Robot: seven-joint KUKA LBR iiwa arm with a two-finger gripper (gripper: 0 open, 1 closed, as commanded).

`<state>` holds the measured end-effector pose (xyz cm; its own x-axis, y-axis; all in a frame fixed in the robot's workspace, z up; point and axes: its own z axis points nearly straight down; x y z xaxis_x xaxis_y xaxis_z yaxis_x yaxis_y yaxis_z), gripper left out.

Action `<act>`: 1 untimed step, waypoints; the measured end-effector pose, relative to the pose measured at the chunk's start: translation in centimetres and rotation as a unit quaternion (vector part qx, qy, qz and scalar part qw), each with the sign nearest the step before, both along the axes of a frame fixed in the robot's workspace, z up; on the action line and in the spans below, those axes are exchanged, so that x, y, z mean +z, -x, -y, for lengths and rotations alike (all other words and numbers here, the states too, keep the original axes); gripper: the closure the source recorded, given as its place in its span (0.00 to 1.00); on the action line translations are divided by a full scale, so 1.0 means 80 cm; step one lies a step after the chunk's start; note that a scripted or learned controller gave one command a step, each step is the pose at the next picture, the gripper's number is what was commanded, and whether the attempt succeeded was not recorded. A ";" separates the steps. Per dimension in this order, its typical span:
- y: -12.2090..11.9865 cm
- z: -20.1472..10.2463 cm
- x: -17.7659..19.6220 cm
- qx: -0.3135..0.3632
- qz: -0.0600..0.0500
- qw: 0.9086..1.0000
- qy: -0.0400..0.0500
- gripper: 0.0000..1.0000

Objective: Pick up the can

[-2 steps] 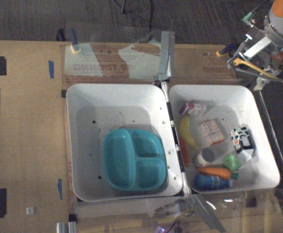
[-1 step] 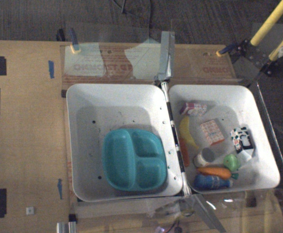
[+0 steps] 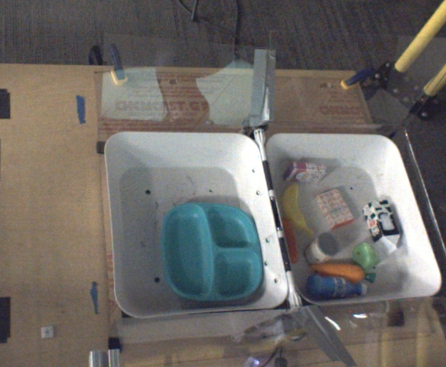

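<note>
In the right bin (image 3: 406, 197), a small pale cylinder with a grey round end looks like the can (image 3: 326, 245). It lies near the bin's middle front. A yellow banana (image 3: 293, 209) lies to its left and an orange carrot (image 3: 337, 270) just in front of it. A blue can-shaped container (image 3: 333, 287) lies on its side at the front wall, touching the carrot.
The right bin also holds a pink and white packet (image 3: 307, 170), a clear patterned box (image 3: 334, 209), a black and white item (image 3: 381, 220), a green toy (image 3: 366, 255) and a thin red stick (image 3: 290, 243). A teal divided plate (image 3: 211, 251) sits in the left bin (image 3: 138, 174).
</note>
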<state>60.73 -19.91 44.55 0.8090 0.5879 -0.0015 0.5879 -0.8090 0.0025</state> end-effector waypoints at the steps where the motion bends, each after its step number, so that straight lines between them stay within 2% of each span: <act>1: 0.114 0.031 -0.013 -0.035 -0.001 0.999 -0.002 1.00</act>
<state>51.59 -22.37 43.49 0.8483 0.5295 -0.0016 0.5295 -0.8483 -0.0019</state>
